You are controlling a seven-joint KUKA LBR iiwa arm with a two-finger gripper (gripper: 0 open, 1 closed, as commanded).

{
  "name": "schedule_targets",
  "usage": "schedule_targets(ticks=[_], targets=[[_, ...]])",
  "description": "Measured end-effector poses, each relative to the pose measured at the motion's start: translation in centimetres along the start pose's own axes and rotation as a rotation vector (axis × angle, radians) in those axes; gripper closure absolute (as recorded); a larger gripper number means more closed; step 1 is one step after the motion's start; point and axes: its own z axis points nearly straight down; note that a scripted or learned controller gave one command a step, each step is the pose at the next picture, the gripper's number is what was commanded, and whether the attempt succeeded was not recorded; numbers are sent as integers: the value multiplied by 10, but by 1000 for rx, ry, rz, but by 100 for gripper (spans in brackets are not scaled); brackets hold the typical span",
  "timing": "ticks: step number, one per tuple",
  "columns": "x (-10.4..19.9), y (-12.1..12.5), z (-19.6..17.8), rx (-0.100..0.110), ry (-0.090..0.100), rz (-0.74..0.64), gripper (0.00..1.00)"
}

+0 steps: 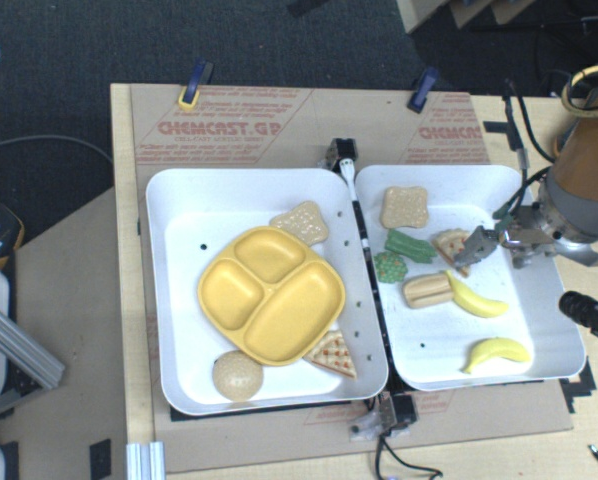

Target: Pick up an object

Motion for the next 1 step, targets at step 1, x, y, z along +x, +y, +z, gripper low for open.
schedule_targets(ticks=[1], targets=[[40, -26, -156, -20, -2, -5, 0]])
